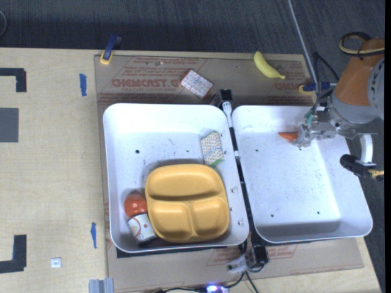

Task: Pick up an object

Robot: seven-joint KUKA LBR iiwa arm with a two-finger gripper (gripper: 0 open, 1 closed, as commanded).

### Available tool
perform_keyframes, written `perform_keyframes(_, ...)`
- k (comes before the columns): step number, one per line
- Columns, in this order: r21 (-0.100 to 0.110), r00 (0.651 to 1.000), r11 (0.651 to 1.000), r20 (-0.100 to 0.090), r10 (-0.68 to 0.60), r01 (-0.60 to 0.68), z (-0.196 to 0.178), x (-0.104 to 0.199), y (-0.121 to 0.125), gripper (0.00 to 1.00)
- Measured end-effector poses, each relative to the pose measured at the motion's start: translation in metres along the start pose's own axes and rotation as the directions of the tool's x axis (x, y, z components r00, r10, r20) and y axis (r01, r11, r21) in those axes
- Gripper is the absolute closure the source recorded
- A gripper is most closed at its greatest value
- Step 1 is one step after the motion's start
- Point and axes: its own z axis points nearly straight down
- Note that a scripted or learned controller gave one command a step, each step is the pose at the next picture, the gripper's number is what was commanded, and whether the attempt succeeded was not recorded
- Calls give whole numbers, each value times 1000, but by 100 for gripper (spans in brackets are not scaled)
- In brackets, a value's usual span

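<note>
In the left white bin (116, 163), a yellow three-compartment plastic tray (186, 201) fills the near half, with one orange-and-white can (138, 217) touching its left edge and one patterned packet (211, 147) beyond it. The right white bin (317, 218) is mostly bare floor. At its far edge the gripper (303, 134) touches a small orange piece (287, 136); whether the jaws are apart or together cannot be told. Beyond, the brown board (146, 78) reads "CHEMCAST", bearing one yellow banana (267, 66) and one patterned card (195, 83).
</note>
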Motion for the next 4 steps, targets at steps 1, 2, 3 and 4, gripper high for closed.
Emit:
perform_keyframes(1, 0, 1000, 1000, 1, 3, -3, -63, -10, 5, 100)
perform_keyframes(2, 2, 1000, 1000, 1, 3, -3, -63, -10, 4, 0)
perform_keyframes(3, 3, 1000, 1000, -1, 3, -3, 11, 26, 6, 0)
perform_keyframes(4, 1, 1000, 1000, 1, 2, -2, 0, 26, 7, 100)
